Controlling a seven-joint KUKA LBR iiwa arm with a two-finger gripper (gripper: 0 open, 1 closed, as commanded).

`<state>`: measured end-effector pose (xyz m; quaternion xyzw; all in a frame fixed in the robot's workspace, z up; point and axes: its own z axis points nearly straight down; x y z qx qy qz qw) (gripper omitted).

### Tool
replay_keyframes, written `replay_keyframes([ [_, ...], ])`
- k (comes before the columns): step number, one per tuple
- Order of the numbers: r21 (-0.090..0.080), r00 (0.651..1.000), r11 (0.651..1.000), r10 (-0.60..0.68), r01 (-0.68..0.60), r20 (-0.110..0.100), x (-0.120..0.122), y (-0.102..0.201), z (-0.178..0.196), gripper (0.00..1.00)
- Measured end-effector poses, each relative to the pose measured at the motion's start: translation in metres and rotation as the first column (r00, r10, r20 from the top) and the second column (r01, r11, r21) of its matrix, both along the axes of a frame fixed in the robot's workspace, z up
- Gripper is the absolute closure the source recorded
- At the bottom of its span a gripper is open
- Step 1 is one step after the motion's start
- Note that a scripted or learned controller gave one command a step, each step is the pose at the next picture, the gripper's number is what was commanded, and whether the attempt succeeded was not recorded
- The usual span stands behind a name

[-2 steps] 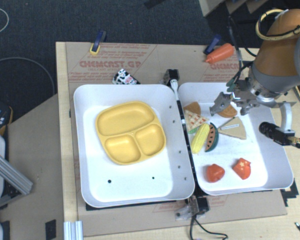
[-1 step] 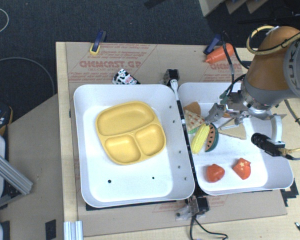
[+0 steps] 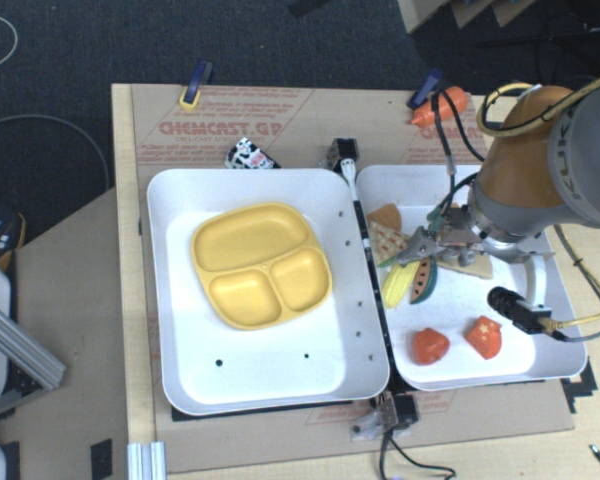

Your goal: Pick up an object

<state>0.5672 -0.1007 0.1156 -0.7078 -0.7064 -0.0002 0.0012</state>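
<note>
The arm is reaching in from the right, its orange band sitting over the right bin. The gripper is hanging low in that bin's left half, close to the left wall, pointing down and to the left. Whether it is open or closed cannot be told, since its tip is merging with the items below it.

Just under the tip, a corn cob is lying against the bin's left wall, with a dark green piece lying right beside it on its right. Whether the gripper is touching either one cannot be told. A tan waffle is lying near the bin's far left corner, just beside the gripper, and a brown piece is sitting just behind the waffle, nearer the far edge. Two red pieces are resting near the bin's near edge: one towards the left, the other to its right, the two apart from each other.

The left bin is carrying a yellow tray with three compartments, sitting in the middle towards the far edge.

On the bench, beyond the left bin's far edge, a small black-and-white item is lying. A yellow-tipped clamp is sitting at the bench's far edge, and an orange clamp is sitting at that edge further right.
</note>
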Motion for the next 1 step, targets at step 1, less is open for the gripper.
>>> replay_keyframes([
  [1,0.000,1.000,1.000,0.002,-0.002,-0.004,-0.0003,0.0006,-0.0321,0.00],
])
